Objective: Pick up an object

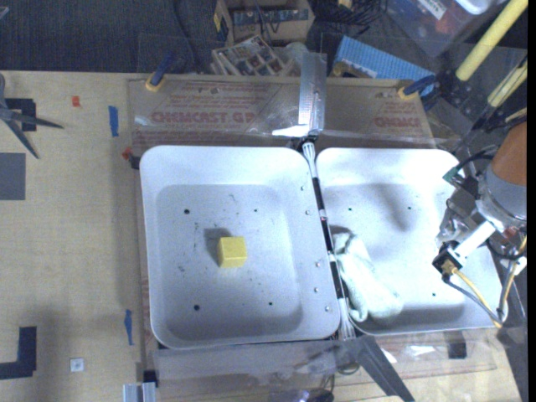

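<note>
A pale wooden bench [67, 224] spreads from 6 to 9 o'clock, a brown cardboard sheet [209, 111] with red print lies toward 12 o'clock, dark carpet [84, 15] runs across 10 to 11 o'clock, and wooden boxes [251, 23], a blue ridged panel [368, 57] and a yellow pole [494, 32] crowd 12 to 2 o'clock.

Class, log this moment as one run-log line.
arm: above right bin | yellow block: left bin | white cloth: right bin
</note>
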Action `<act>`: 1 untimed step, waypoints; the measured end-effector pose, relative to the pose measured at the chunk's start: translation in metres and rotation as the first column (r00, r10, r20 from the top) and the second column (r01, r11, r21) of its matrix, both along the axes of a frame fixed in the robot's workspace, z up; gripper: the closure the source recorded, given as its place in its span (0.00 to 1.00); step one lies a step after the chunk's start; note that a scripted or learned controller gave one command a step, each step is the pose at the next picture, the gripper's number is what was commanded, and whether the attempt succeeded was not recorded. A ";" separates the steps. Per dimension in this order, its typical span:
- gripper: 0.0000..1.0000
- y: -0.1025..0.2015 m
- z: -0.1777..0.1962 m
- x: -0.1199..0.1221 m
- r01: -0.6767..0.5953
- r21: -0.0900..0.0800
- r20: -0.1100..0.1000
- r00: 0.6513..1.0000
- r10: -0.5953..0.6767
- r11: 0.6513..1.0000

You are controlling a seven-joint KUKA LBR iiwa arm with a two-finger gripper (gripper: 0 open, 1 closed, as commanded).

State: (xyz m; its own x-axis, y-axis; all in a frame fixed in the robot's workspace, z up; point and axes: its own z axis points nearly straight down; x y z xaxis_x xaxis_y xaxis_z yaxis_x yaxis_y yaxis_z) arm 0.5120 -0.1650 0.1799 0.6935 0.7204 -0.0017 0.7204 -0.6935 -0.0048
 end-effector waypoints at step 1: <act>1.00 -0.010 0.072 -0.018 0.167 -0.003 0.003 0.986 -0.167 0.986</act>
State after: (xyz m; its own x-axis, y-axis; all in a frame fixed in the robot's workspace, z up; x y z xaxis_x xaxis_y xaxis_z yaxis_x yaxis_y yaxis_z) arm 0.4944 -0.1755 0.2514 0.8041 0.5945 -0.0017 0.5945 -0.8041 -0.0008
